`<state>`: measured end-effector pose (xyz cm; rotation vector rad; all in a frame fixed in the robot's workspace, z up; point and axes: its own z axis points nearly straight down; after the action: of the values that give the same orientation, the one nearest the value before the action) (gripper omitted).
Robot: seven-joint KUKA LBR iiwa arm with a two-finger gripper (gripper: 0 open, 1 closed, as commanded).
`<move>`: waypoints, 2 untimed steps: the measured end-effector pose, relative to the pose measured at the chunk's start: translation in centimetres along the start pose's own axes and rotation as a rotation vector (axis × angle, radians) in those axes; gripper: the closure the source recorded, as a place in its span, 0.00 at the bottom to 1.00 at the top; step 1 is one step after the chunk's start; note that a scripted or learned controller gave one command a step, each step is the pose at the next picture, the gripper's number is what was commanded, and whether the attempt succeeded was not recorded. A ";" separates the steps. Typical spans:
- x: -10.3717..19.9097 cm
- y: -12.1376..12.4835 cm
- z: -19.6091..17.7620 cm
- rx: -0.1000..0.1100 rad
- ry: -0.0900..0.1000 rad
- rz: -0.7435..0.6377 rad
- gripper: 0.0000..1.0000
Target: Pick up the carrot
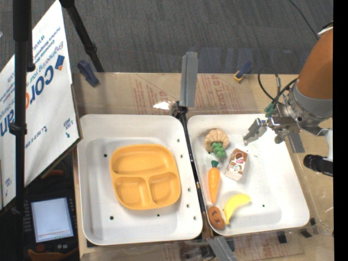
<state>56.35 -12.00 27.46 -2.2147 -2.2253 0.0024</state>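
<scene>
The carrot (214,182), orange with a green top, lies lengthwise near the left wall of the right bin (283,200). My gripper (270,134) hangs over the bin's upper right part, up and to the right of the carrot and well apart from it. Its fingers (253,131) are spread open with nothing between them.
Around the carrot lie a small milk carton (237,164), a banana (236,205), a brown pastry (215,217), and a croissant (216,138) with a green piece (218,150). The left bin (92,200) holds a yellow divided plate (145,175). A sign board (38,102) leans at the left.
</scene>
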 end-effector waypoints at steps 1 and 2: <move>3.7 -0.4 14.4 0.002 0.001 -0.185 0.00; 3.1 -3.1 16.8 -0.041 -0.026 -0.705 0.00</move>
<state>53.22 -8.94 10.63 -1.3298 -2.8943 -0.0150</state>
